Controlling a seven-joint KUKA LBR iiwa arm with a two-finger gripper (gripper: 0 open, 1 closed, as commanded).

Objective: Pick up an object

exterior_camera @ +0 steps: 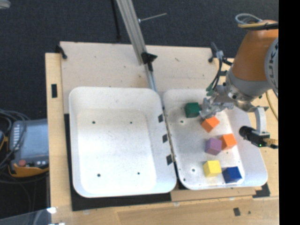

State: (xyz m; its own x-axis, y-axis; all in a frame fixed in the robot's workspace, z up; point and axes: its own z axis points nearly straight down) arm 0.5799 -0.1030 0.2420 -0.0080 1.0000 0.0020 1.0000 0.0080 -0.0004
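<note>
Fingers' state cannot be told as the gripper (pixel 206 112) hovers between green block (pixel 191 109) and orange block (pixel 210 123); a nudge, not a grasp, looks possible.

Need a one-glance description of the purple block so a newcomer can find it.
Look in the right-hand white bin, where the coloured blocks lie. The purple block sits mid-bin, touching an orange block on its right, with the yellow block below it. It is the only purple piece there.

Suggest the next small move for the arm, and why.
Probably lift straight up a little to test the grasp: the pincer sits low in the right white bin, right over the orange cube beside the green block; whether it grips is unclear.
</note>
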